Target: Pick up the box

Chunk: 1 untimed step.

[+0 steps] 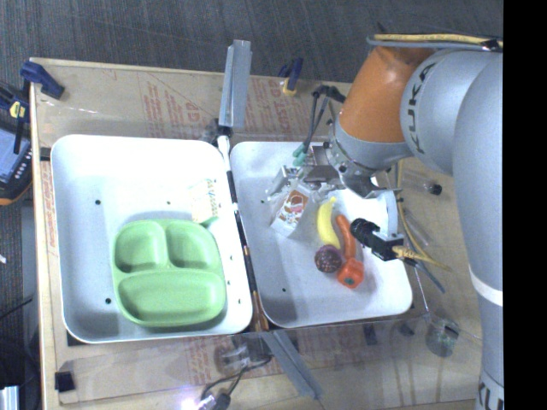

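Nearest the camera, on the left, the green tray [169, 272] sits in the near half of the left bin [73, 220], three compartments facing up. Across in the right bin [286, 301], the near corner is bare white floor. Moving up, here is the carrot [349, 272], fat end toward the camera, and a dark round fruit [326, 259] pressed against its left side. Just past them is the banana [325, 222], curved, lying alongside the carrot's thin end.

Left of the banana, there it is: the box [291, 212], small, white with an orange-brown print, lying tilted on the bin floor in the middle of the right bin, apart from the wall. It lies close to the banana, with a sliver of floor between them.

Over in the left bin, level with the box, a pale packet [204, 201] lies against the right wall, just off the tray's far corner.

Now me: my pincer [299, 176] hangs right over the box's far end, low in the bin. Open or closed? I cannot tell from here, and I cannot tell whether I touch the box. It shows flat on the floor, not in my grip.

Farthest off, on the bench [128, 101], a grey bar [233, 79] runs back from between the bins, with a blue clamp [292, 71] beside it.
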Motion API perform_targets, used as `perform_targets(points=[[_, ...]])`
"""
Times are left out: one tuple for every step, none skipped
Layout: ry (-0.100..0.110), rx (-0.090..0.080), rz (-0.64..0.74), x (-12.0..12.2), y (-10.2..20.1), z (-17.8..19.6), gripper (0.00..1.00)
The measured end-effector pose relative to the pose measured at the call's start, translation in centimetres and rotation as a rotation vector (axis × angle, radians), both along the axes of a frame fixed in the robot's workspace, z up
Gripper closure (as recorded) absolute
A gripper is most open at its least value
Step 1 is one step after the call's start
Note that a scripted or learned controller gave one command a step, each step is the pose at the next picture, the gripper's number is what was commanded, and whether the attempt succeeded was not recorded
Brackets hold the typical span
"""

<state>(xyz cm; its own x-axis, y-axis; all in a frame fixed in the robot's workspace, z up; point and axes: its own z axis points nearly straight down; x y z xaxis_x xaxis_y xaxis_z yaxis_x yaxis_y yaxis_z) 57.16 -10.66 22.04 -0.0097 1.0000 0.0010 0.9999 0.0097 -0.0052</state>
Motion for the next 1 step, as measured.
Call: perform_targets(points=[[-0.003, -0.001, 0.007, -0.81, -7.37, 2.44, 0.0]])
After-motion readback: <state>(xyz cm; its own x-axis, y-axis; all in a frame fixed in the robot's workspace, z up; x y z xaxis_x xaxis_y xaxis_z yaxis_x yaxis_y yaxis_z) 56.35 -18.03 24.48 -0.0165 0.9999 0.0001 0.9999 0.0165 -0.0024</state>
